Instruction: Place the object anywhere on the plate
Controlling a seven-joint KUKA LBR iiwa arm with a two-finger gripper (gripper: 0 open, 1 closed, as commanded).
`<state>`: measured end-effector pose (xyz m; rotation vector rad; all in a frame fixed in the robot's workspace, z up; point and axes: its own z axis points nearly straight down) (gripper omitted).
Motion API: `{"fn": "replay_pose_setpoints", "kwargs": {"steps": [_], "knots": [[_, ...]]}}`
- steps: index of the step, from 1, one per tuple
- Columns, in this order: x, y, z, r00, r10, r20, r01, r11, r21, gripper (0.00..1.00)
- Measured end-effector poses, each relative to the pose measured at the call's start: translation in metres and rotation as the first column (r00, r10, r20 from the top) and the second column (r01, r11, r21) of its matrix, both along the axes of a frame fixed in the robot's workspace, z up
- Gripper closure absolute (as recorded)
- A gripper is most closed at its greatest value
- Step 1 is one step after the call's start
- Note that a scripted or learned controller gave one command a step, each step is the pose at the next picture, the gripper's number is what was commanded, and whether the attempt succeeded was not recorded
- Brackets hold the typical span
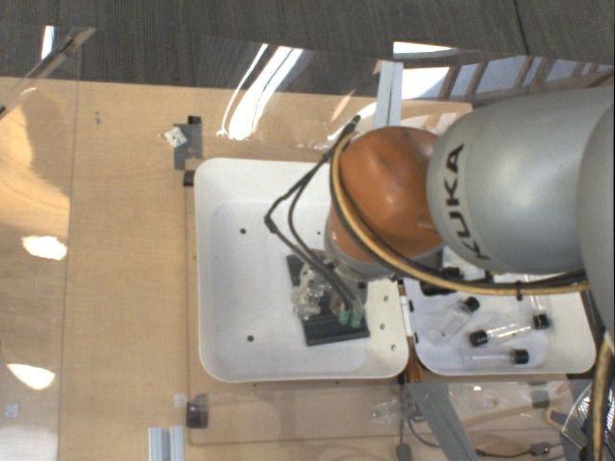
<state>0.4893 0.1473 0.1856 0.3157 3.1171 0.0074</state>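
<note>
My gripper (324,307) reaches down into the left white bin (231,286), near the bin's front right part. Its dark body and green board sit low over the bin floor. The grey arm with its orange band (384,195) covers the back right of that bin and much of the right bin (577,353). Several small clear tubes with black caps (500,334) lie in the right bin, to the right of the gripper. What lies under the gripper is hidden.
A black cable loops from the orange band down to the gripper. The left bin's floor shows two small dark dots. A black bracket (189,147) stands at the left bin's back left corner, on the wooden bench.
</note>
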Motion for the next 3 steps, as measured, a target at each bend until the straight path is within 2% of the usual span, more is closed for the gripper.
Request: {"fn": "replay_pose_setpoints", "kwargs": {"steps": [1,2,3], "knots": [[0.012,0.053,0.063,0.943,-0.333,-0.004,0.333,0.943,0.002,1.00],[0.020,0.090,-0.094,0.708,-0.706,-0.005,0.706,0.708,0.011,1.00],[0.022,0.090,-0.083,0.708,-0.707,-0.005,0.707,0.707,0.017,1.00]]}}
